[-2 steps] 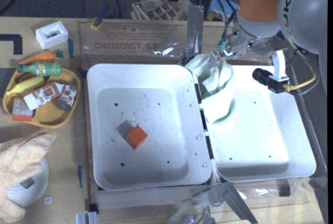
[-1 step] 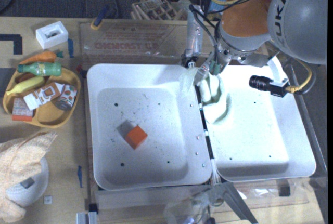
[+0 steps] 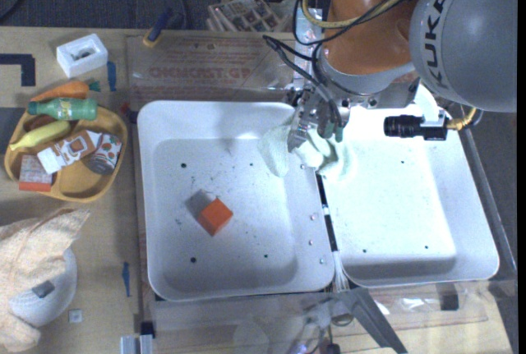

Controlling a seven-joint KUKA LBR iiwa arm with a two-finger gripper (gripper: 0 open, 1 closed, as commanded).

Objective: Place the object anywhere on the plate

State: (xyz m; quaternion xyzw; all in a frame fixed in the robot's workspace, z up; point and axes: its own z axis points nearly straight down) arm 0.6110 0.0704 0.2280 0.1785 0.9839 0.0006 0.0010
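Above the ridge where the two white bins meet, toward the far side, the gripper (image 3: 315,131) hangs over a pale translucent plate (image 3: 316,154) that straddles the ridge. Whether the claw is spread or pressed together cannot be told, nor whether it touches the plate. One orange block (image 3: 217,216) lies alone in the left bin (image 3: 164,262), well apart from the plate, with bare floor all around it. The right bin (image 3: 427,213) is bare floor near and right of the plate.
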